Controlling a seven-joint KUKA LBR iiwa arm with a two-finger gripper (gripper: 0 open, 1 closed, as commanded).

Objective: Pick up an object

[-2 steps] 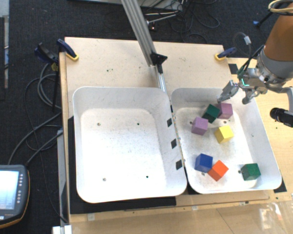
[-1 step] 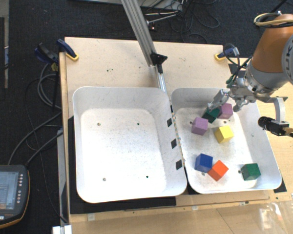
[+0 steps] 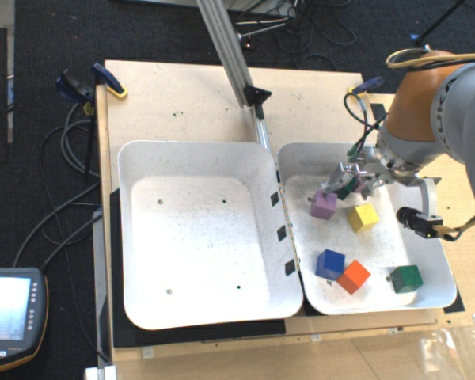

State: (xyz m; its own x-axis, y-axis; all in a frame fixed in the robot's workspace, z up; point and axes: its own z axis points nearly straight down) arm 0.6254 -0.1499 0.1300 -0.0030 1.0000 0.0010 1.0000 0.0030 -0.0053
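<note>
So the camera view looks down on two white bins, and all the blocks sit in the right bin (image 3: 427, 295). The gripper (image 3: 342, 185) is low over the upper part of that bin, right beside the purple block (image 3: 324, 205), maybe touching its top edge. Honestly can't tell how its tips are set, too blurry there. Yellow block (image 3: 363, 217) sits just right of the purple one. Blue block (image 3: 329, 264) and orange block (image 3: 353, 277) touch near the front, green block (image 3: 406, 279) off to their right.
</note>
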